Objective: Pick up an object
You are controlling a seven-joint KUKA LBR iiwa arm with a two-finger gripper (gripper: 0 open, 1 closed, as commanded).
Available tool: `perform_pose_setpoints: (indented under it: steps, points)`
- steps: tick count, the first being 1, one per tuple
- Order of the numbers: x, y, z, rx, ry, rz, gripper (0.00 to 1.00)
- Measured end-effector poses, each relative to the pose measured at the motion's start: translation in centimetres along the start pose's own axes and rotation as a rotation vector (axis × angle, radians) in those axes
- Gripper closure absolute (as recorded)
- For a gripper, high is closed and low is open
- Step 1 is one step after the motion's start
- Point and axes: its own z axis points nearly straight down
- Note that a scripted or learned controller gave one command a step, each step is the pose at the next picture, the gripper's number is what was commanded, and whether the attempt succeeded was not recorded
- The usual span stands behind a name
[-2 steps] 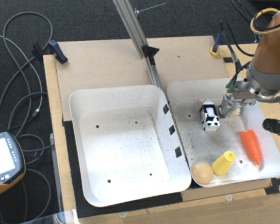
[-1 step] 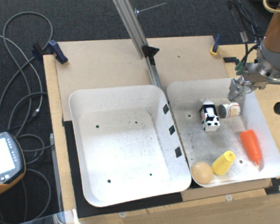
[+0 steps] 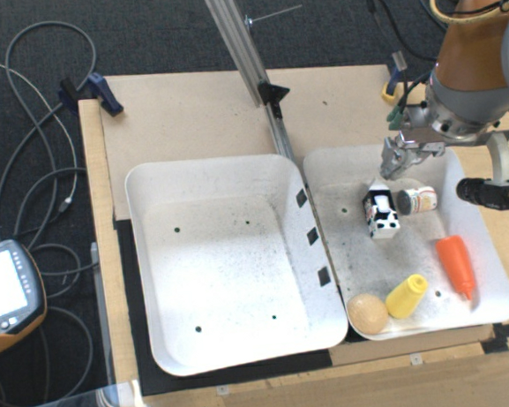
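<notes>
Two white bins (image 3: 208,180), one cow-patterned carton (image 3: 380,214), one small bottle (image 3: 416,200), one carrot (image 3: 455,263), one yellow bottle (image 3: 406,296), one tan ball (image 3: 367,313).

The arm (image 3: 475,37) is cut off by the picture's top and right edges, so its base is unseen. The gripper (image 3: 398,154) is too small and blurred to tell how it stands. At the left edge, the handheld screen (image 3: 6,295) is cut off. The small jar (image 3: 416,200) beside the black-and-white cow toy (image 3: 380,213) has a label too blurred to read.
</notes>
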Motion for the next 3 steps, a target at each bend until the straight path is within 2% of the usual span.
perform_pose_setpoints:
  steps: [1,2,3]
  points:
    - [5.6,1.3,1.4,0.005,0.003,-0.001,1.00]
    - [11.1,3.1,2.5,0.001,0.002,-0.001,1.00]
    - [16.7,5.0,1.5,-0.001,0.003,-0.002,1.00]
